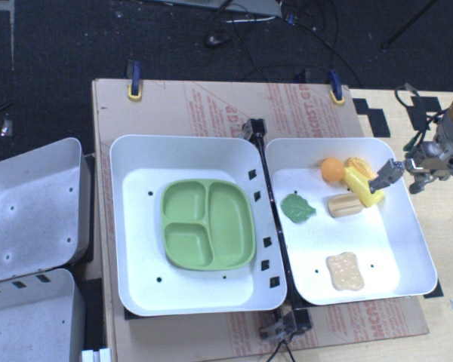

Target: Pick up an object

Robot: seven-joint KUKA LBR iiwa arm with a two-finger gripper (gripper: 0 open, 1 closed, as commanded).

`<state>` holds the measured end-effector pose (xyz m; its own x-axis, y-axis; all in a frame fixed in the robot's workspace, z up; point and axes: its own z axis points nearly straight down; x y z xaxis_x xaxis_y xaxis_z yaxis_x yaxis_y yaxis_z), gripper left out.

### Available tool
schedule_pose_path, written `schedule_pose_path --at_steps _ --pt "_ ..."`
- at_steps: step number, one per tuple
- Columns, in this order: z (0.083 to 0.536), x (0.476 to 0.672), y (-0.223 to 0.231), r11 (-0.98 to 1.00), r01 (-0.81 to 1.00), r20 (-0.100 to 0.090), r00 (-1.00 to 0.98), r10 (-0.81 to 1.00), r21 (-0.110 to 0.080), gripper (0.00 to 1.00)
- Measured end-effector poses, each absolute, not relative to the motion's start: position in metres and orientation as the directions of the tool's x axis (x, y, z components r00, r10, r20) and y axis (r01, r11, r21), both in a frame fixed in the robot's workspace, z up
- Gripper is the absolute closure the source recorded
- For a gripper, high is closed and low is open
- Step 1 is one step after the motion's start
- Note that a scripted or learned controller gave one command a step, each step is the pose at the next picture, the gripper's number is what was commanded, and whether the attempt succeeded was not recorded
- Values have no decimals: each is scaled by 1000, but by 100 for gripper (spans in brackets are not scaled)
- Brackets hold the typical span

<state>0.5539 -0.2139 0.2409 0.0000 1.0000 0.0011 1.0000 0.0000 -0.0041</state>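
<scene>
Camera view: yellow banana (360, 185) lies diagonally, upper-left to lower-right.

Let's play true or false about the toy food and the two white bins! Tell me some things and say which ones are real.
1. The green divided plate lies in the left bin. True.
2. The orange ball sits on the green plate. False: it is in the right bin, near the yellow piece.
3. The green leafy toy lies in the right bin. True.
4. The gripper is over the left bin. False: it is at the right bin's far right edge.
5. The beige cracker-like piece is stacked on the tan roll. False: it lies apart, nearer the front of the bin.
</scene>
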Motion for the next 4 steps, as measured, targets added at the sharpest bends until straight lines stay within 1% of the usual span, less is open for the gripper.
schedule_pose_path --at_steps 1,2,3,4 --pt "193 558 -221 -1 1000 1 1 1000 -4 0" --pt "132 549 -218 -1 1000 2 1 1000 -6 0" --pt "146 552 -218 0 1000 -1 0 1000 2 100" --pt "189 553 -221 2 1000 -3 -2 1000 5 100"
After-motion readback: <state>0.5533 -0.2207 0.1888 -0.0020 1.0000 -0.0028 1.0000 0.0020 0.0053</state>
